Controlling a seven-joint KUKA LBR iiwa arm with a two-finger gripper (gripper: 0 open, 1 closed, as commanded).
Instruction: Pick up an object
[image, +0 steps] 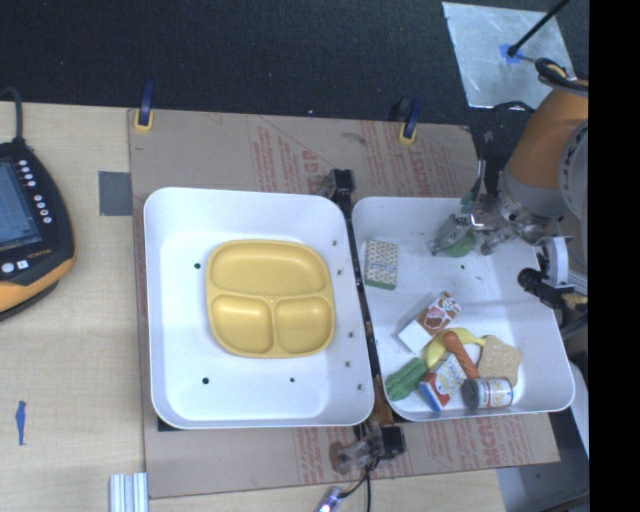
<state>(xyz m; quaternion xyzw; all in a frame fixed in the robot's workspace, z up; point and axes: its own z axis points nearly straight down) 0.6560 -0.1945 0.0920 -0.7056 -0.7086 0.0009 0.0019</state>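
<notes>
**Q:** What lies at the left of the worktop?

**A:** A black and orange control pendant rests at the far left edge. Next comes the left bin, carrying a yellow divided plate that lies flat near its middle.

**Q:** And the right bin?

**A:** A pale patterned block lies alone near its left wall. Toward the front corner is a heap of toy food: a green piece, a small printed carton, a banana, an orange carrot-like piece, a tan slice and a small can on its side, all touching or overlapping.

**Q:** Where is the arm?

**A:** It reaches in from the right over the back of the right bin. The tool is low at the bin floor, well apart from the heap, with a small green thing at its tips. Whether the tool is released or clenched on it, I cannot tell.
</notes>
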